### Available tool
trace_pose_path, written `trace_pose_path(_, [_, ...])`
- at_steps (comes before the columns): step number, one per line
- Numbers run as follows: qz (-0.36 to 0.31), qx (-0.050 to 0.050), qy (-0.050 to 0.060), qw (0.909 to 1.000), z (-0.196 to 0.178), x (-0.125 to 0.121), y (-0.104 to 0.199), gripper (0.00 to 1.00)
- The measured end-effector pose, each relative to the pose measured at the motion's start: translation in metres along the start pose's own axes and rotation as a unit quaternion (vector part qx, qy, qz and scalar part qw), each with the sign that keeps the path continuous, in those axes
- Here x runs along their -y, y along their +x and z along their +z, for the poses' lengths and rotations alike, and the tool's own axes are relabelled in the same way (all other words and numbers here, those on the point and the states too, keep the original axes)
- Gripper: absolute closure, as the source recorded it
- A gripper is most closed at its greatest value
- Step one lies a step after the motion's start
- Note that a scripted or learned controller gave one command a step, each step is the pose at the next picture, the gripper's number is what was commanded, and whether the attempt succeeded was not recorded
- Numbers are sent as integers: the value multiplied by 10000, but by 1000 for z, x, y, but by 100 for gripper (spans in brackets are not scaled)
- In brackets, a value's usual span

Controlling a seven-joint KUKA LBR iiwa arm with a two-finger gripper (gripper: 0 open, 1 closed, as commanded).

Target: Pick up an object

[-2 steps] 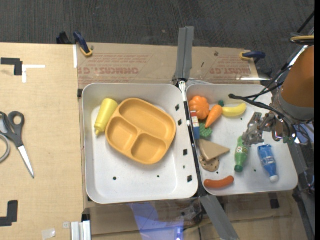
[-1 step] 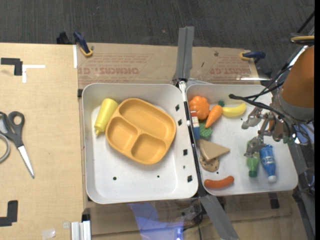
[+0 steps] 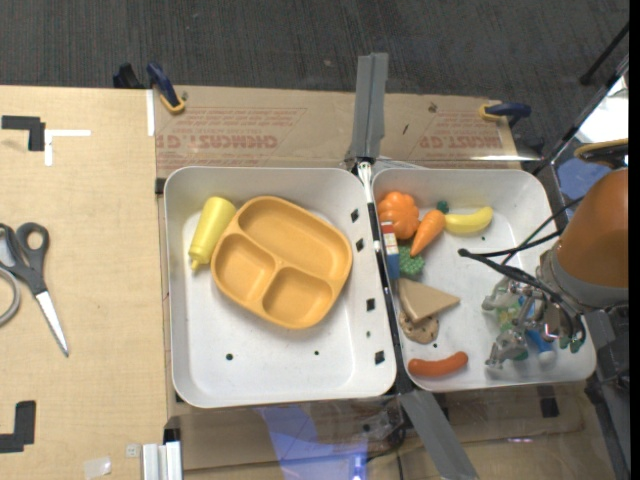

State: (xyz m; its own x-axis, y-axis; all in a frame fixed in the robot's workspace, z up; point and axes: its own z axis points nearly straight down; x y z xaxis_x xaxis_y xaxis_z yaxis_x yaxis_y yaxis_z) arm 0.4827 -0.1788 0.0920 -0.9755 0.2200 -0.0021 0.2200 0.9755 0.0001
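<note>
Camera view, looking down at a slant: two white bins sit side by side on the bench. The left bin (image 3: 200, 368) carries an orange divided tray (image 3: 280, 260) with a yellow bottle (image 3: 208, 230) touching its upper-left rim. The right bin (image 3: 520, 186) carries the candidate items: a toy pumpkin (image 3: 397, 213), a carrot (image 3: 427, 230), a banana (image 3: 468, 220), a tan wedge (image 3: 425, 300) lying over a cookie (image 3: 422, 329), and a sausage (image 3: 437, 365) near the front wall.

The arm (image 3: 600, 243) reaches in from the right, and the gripper (image 3: 515, 326) hangs low over the right bin's lower-right area. Nothing lies between its fingers. From where I stand, whether the jaws are released or clenched cannot be told; cables and blur obscure them.

Assessment: the step in hand appears to be the approach to a grasp. The sausage is the nearest item, just left of the gripper and clear of neighbours. A sound attempt would centre over its middle, align the jaws across its short axis, and descend fully before closing. The front wall close by is the main hazard
</note>
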Motion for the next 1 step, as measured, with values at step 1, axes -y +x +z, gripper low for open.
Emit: trace_pose_path(1, [508,-4,-3,9987,0,-90,-1,0])
